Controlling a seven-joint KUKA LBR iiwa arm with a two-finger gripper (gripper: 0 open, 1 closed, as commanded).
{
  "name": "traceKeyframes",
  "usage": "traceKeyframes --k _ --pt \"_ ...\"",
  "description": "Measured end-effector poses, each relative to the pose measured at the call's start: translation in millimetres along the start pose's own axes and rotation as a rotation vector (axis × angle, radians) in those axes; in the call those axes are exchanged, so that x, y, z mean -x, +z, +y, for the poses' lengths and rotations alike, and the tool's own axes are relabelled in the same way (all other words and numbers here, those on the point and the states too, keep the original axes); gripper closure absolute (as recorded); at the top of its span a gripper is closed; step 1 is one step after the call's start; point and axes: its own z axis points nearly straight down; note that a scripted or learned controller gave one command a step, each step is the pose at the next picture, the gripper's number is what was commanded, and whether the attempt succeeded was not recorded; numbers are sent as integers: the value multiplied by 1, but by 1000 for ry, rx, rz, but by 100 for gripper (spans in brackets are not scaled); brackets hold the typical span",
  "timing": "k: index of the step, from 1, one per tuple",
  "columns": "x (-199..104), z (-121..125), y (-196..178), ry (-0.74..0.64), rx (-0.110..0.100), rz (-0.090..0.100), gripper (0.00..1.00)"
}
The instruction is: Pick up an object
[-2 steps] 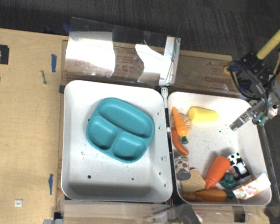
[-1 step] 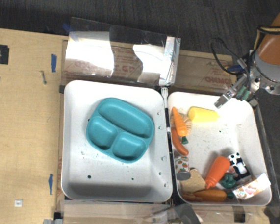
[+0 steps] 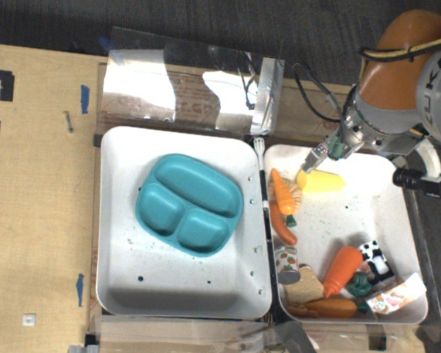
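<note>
Yellow block (image 3: 322, 181), one; carrots (image 3: 340, 270), three.

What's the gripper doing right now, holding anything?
Gripper: low over the right bin, at the yellow block; whether it grips it cannot be told.

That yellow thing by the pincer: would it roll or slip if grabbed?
The yellow block looks smooth and glossy, so it may slip. Its flat-sided wedge shape suggests sliding rather than rolling. It seems a small plastic toy, probably light and stiff.
</note>
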Motion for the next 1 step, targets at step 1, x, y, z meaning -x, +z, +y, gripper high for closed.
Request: traceKeyframes --k 1 --pt "-28 40 -28 11 9 -7 100"
